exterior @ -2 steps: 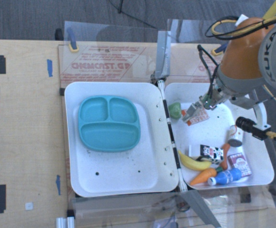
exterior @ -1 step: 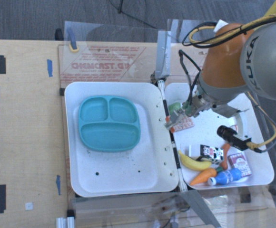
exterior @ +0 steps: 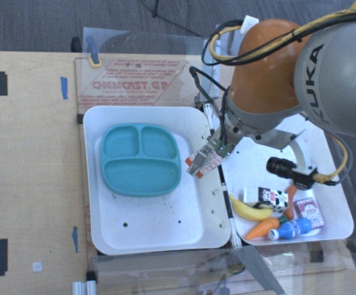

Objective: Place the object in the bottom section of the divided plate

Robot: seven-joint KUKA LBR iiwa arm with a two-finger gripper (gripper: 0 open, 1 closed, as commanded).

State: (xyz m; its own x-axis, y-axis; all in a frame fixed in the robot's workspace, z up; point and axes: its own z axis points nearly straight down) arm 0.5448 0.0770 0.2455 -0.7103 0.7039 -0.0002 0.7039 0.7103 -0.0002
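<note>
The teal divided plate (exterior: 141,160) lies in the left bin (exterior: 98,226), its wide bottom section bare. At the plate's three o'clock, over the bins' shared rim, the gripper (exterior: 210,157) pinches a small red-and-white object (exterior: 201,163) between closed-in fingers. At five o'clock, the right bin (exterior: 344,220) holds a banana (exterior: 251,209), carrot (exterior: 262,228) and bottle (exterior: 294,228).

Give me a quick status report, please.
Gripper over the bins' shared rim, grip unclear. Small carton right below it. Divided plate in left bin, path unobstructed.
</note>
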